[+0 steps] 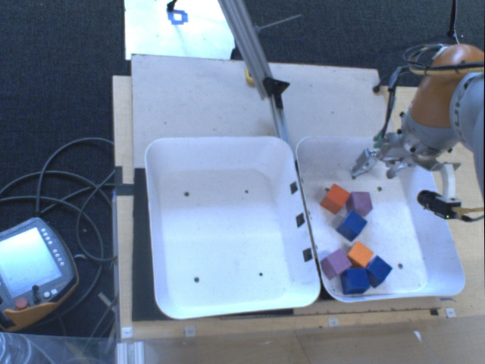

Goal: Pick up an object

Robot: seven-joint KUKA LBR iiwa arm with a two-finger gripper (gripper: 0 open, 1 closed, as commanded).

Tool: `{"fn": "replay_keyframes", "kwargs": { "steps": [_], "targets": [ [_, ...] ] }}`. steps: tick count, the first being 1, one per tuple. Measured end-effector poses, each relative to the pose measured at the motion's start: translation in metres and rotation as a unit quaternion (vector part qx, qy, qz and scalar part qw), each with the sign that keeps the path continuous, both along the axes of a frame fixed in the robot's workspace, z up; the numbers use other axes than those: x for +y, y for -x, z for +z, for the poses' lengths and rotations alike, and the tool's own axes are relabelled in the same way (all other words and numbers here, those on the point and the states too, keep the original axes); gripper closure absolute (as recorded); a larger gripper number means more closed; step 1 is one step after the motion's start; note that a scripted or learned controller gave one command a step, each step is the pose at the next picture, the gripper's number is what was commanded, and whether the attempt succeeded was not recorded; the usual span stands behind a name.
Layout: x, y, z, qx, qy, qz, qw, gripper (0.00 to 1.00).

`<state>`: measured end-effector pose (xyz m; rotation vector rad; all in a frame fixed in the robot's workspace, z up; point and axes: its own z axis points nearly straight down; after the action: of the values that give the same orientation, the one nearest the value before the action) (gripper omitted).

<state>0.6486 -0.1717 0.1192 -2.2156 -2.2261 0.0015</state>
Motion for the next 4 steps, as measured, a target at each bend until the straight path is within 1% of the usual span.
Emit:
{"fn": "replay_keyframes", "kwargs": {
  "steps": [1, 2, 3, 4],
  "targets": [
    [-0.001, -0.002, 0.015, -0.004, 0.001, 0.001, 1.0, 1.0],
    [0.005, 0.004, 0.066, -0.004, 0.0008, 0.0, 1.0, 1.0],
    [0.012, -0.002, 0.115, -0.004, 0.0009, 0.001, 1.0, 1.0],
    [0.011, -0.008, 0.18, -0.006, 0.0014, 0.0, 1.0, 1.0]
  ]
}}
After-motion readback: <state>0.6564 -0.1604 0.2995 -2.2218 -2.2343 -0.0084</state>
